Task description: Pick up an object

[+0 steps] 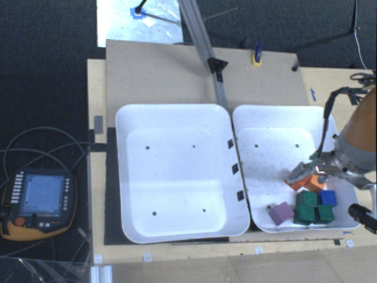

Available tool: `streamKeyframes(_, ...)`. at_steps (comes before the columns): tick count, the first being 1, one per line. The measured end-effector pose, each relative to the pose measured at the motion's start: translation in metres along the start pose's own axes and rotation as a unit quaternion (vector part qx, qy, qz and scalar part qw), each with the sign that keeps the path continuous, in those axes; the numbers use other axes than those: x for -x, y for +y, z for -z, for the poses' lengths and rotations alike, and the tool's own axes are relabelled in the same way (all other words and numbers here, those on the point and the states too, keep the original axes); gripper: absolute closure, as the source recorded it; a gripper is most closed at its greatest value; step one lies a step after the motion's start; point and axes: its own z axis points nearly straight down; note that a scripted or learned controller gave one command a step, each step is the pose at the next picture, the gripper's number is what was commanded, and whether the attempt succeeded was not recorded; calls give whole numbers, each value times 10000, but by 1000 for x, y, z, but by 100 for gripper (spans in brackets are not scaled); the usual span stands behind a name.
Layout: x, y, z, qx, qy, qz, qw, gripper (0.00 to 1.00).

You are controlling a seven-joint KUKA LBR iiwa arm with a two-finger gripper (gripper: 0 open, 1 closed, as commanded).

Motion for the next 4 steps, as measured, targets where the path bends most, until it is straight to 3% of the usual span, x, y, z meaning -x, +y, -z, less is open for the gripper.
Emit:
streamKeyframes(1,-1,7,-45,5,0,0,10000,0)
streamKeyframes(2,0,9,-31,43,-9,13,10000,100)
streamKeyframes(4,2,17,87,65,-20,18,10000,100)
